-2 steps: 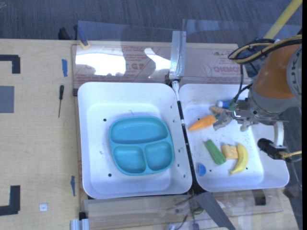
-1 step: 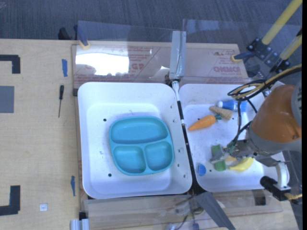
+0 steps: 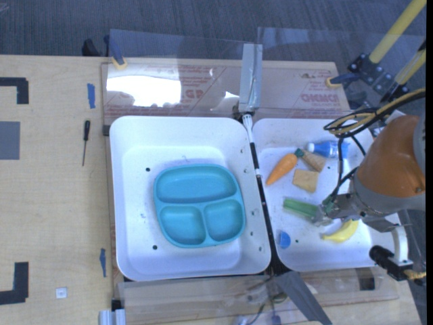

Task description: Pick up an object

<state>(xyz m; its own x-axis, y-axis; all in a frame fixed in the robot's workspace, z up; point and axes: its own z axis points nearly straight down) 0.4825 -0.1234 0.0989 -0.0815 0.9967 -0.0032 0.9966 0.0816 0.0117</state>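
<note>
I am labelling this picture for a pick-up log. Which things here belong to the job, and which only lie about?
Belonging to the job:
pincer
long orange carrot
flat tan cracker square
green stick-shaped piece
curved yellow banana
small round blue cap
right white bin

Only lying about:
turquoise three-compartment plastic tray
left white bin
black screwdriver

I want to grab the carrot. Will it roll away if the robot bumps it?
Probably a bit. The carrot looks round and tapered, so it would likely roll in a curve. It looks like a stiff, light toy. The bin wall should stop it.
</note>
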